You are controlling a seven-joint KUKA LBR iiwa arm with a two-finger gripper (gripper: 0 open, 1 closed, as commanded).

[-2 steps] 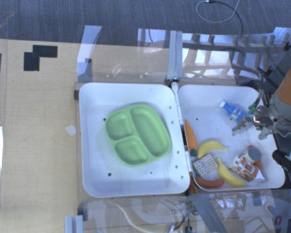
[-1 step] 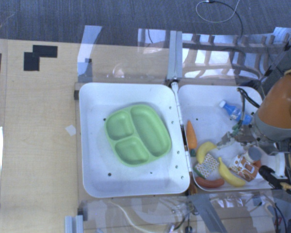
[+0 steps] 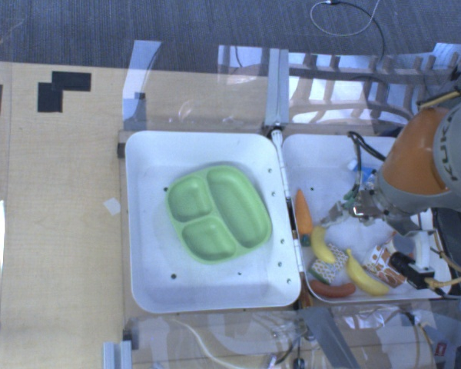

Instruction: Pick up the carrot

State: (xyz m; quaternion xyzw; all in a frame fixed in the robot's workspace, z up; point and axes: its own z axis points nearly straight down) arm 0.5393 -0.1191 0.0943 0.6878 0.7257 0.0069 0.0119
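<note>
The carrot (image 3: 303,212) lies in the right bin (image 3: 323,148) against its left wall, long axis running along that wall. The pincer (image 3: 352,208) hovers just right of the carrot; its finger state cannot be told.

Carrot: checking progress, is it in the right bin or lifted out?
In: the carrot lies against the right bin's left wall.
</note>
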